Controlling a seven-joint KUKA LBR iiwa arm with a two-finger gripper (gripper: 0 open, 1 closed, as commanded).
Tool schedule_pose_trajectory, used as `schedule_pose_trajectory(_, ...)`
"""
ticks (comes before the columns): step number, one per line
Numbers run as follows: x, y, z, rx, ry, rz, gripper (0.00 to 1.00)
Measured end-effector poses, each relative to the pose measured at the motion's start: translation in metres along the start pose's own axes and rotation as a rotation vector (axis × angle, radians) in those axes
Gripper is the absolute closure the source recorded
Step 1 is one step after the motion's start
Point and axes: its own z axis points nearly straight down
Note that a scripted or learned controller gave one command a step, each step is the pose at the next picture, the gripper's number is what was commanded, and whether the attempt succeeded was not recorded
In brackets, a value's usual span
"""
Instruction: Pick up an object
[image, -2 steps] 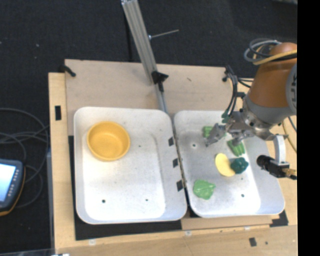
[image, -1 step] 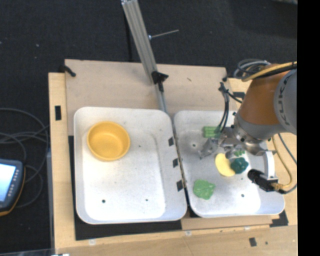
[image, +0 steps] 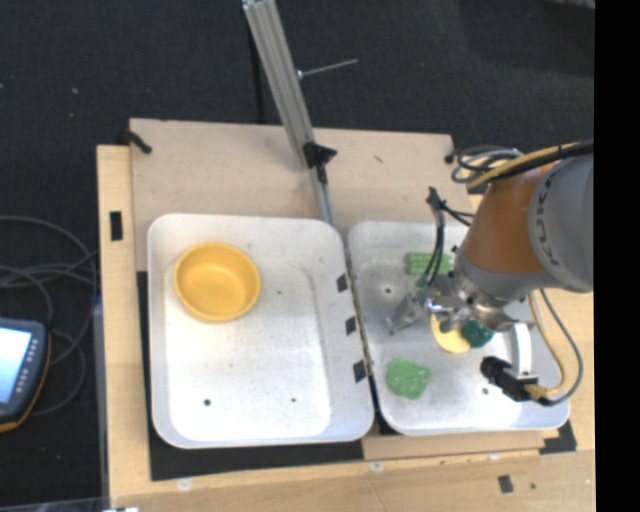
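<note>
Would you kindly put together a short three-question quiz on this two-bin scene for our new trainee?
1. True or false: the yellow bowl sits in the left bin.
2. Which lies nearest the right bin's front edge? A) green lump B) green block C) yellow bowl
3. Fill in: the claw hovers over a ___-coloured object.

Key: 1 true; 2 A; 3 yellow.
</note>
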Motion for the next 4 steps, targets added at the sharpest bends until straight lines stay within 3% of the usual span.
schedule_pose_trajectory(1,-0.001,0.000,0.035,-0.005,-0.001,0.000,0.00)
schedule_pose_trajectory(2,-0.001,0.002,0.026,-0.005,0.000,0.001,1.00)
schedule_pose_trajectory(4,0.005,0.009,-0.075,-0.008,-0.001,-0.001,1.00)
